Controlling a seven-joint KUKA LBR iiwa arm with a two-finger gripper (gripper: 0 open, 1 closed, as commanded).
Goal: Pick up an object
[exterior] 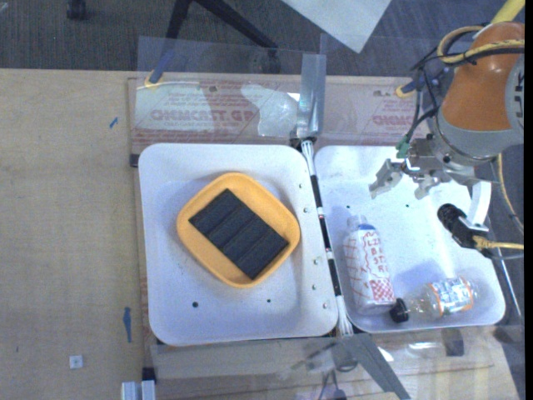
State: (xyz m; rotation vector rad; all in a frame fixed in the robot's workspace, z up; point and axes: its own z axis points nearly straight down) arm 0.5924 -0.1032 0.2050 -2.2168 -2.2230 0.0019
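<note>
Overhead, a pale wooden table carries two shallow white plastic bins with rounded corners, set side by side and touching along a hinged seam. At nine o'clock, the left bin holds a rounded-square orange dish turned on the diagonal, with a ribbed black slab lying in it. At three o'clock, the right bin holds a white pouch with red print, standing roughly upright along the bin's left wall, and a clear plastic bottle with a black cap lying on its side at about five o'clock, just beside the pouch's lower end. At two o'clock the grey-and-orange arm hangs its tool over the right bin's upper part, metal fingers spread apart, grasping nothing, well apart from pouch and bottle.
</note>
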